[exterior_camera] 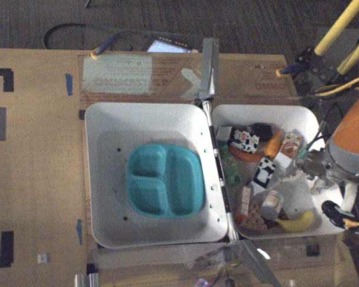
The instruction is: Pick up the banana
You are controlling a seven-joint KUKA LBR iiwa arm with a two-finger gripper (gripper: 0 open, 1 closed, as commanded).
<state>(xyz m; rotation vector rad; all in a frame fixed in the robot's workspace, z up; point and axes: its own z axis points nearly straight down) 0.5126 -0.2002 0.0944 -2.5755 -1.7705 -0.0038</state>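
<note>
Still lying loose at the near edge of the right bin — banana, not picked yet; above it, end effector among the clutter, can't tell spread or pinched; whole grab left, probably.

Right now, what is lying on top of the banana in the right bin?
A small jar lies across the left end of the banana, touching it. The right part of the banana is bare and yellow. How far the banana continues under the jar cannot be seen.
</note>
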